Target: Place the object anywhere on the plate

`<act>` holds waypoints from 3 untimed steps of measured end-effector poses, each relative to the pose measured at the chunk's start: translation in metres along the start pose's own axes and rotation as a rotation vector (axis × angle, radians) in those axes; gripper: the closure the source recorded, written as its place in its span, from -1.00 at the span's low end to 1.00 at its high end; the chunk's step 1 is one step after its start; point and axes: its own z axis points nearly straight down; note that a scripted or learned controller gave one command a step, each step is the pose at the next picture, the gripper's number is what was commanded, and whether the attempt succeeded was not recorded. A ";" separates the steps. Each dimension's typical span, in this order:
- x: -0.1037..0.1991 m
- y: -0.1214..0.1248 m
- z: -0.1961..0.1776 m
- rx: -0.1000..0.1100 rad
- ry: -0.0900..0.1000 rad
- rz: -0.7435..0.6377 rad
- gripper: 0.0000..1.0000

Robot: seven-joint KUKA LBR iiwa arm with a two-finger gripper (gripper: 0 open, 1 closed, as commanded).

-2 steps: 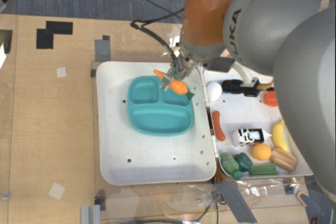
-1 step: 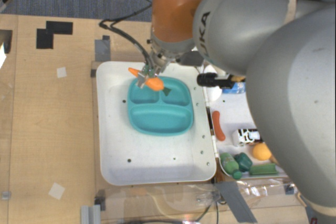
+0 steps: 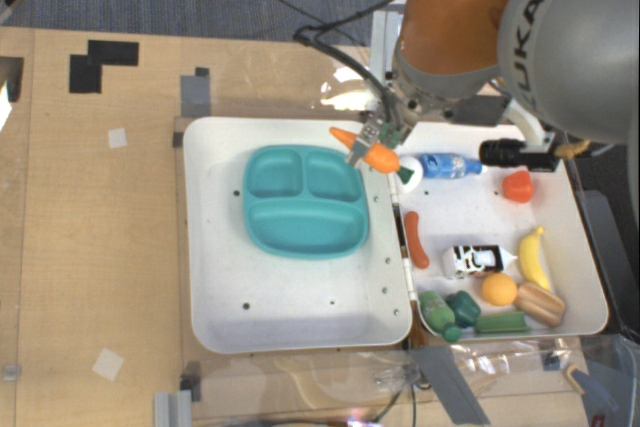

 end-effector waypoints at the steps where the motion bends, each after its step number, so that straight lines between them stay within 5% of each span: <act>1: 0.004 0.002 0.003 0.003 0.005 -0.007 -1.00; 2: -0.034 0.003 0.078 0.009 0.009 0.278 -1.00; 3: -0.002 0.103 0.120 0.006 0.011 0.209 -1.00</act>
